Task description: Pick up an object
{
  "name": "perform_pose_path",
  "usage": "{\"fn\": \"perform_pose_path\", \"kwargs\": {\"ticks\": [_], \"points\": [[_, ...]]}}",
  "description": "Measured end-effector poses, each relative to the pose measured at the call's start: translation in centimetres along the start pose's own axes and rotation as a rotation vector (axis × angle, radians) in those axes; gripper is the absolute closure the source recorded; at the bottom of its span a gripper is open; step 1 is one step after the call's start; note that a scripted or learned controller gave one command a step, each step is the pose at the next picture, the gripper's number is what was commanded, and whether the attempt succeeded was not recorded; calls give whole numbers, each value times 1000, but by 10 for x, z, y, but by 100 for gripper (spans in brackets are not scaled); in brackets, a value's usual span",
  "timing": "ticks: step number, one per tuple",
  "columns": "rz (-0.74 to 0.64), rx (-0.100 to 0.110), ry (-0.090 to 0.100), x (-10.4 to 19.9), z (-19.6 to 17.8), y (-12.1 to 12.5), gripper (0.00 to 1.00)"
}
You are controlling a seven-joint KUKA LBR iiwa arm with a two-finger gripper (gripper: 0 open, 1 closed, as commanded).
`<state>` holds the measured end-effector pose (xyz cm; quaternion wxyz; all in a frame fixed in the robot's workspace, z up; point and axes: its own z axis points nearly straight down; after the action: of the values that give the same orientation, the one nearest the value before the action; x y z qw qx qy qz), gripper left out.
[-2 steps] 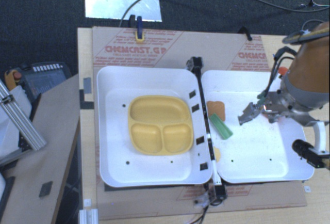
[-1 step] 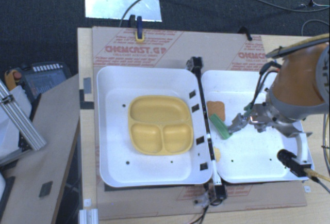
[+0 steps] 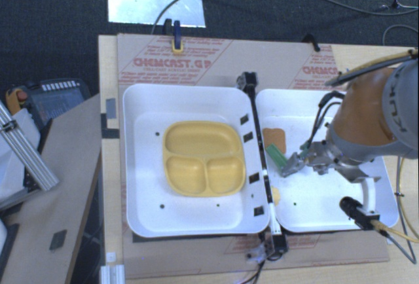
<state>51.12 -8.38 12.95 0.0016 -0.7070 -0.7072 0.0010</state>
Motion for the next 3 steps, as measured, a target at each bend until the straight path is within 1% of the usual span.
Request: {"fn": "perform_pose_path", "kwargs": {"ticks": [1, 2, 3], "points": [[0, -4, -1, 0, 46, 1, 0], [-1, -6, -1, 0, 35, 1, 100], [1, -9, -2, -6, -16, -6, 100]]}}
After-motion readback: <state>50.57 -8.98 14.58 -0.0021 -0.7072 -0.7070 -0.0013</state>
